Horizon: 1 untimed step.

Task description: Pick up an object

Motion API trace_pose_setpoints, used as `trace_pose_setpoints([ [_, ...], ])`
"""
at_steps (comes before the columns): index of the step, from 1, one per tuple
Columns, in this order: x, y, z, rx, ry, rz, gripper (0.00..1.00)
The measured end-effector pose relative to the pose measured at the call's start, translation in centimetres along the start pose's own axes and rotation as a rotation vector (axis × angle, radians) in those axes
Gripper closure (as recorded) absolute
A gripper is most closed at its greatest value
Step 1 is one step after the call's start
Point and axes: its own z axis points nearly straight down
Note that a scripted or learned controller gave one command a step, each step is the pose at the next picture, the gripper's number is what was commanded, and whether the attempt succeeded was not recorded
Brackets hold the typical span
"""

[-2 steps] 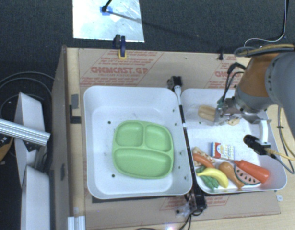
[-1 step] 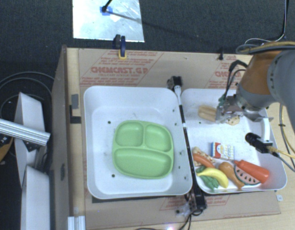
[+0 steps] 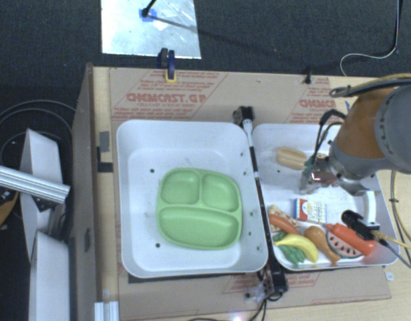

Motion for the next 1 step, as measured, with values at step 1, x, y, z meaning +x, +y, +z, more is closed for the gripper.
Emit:
trace_pose_setpoints([
  [1, 3.92, 4.09, -3.37, -0.01, -0.001, -0.009, 1.0],
])
